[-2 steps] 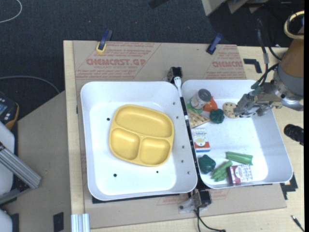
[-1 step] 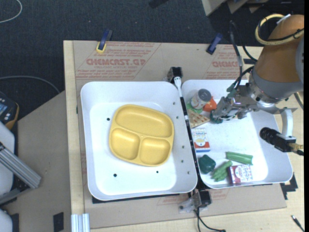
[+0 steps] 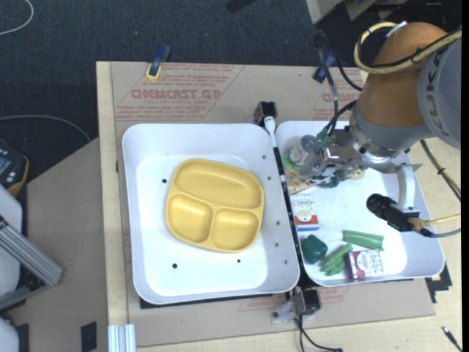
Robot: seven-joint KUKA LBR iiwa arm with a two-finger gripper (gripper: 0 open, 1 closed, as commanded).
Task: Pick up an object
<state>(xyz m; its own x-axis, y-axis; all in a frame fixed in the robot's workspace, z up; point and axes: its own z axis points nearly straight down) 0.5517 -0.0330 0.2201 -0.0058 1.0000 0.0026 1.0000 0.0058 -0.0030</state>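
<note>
Camera view: we see gripper [image 3: 320,161] low in right bin [image 3: 429,259], upper left corner, over small clutter; can't tell its grasp state. Candidate picks: green pieces [image 3: 344,249], red packet [image 3: 366,264], small carton [image 3: 304,213]. Yellow divided tray [image 3: 214,204] fills left bin [image 3: 139,196]. We'd favour isolated item, descend straight, centred.

Yellow divided tray [image 3: 215,204] lies in left bin [image 3: 139,196].

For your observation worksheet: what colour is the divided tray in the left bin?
Yellow: the divided tray is plain yellow throughout, seen clearly in the camera view.
</note>
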